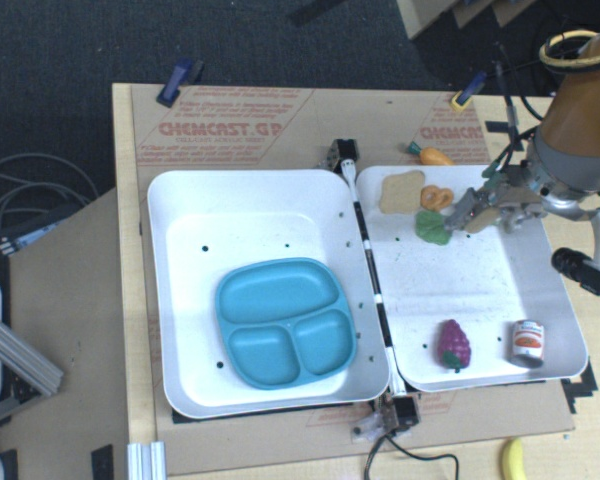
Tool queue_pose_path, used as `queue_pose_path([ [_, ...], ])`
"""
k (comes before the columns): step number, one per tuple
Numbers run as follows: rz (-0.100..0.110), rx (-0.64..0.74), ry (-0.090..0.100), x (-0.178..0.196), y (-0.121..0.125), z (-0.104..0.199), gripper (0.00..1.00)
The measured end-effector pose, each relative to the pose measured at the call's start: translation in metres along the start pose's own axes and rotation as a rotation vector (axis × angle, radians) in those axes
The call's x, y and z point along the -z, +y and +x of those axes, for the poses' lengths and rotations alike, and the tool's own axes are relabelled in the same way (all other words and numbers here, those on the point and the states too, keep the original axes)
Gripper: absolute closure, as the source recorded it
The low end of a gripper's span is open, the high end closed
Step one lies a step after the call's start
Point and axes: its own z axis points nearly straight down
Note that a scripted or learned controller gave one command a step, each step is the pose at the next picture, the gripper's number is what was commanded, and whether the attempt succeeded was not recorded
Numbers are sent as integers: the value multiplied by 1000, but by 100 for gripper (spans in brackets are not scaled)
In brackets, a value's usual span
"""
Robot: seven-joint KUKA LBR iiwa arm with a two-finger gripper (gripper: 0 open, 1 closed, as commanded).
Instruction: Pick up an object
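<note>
Bins: two white ones side by side on the surface [130, 268]; we count a left bin [180, 228] and a right bin [480, 298].
Gripper: the gripper [464, 215] sits low over the far part of the right bin; we cannot tell how far its fingers stand apart or whether they grip anything.
Green object: one green object [433, 228], just beside the gripper tip on its left, seemingly touching it.
Pretzel: one orange pretzel shape [436, 198], just beyond the gripper, near the bin's far wall.
Bread: one tan bread slice [402, 191], farther left of the gripper than the pretzel.
Grapes: one purple bunch [454, 344], well nearer the camera than the gripper.
Can: one small can [527, 342], also well nearer, to the gripper's right.
Tray: one blue divided tray [285, 320], far left of the gripper in the left bin.
Outside the bins: we count one carrot [432, 154] beyond the gripper.
</note>
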Motion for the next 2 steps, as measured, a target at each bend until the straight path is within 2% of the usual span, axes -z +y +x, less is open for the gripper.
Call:
queue_pose_path([
  [1,0,0,0,-121,53,8,0],
  [2,-1,1,-1,-120,90,-3,0],
])
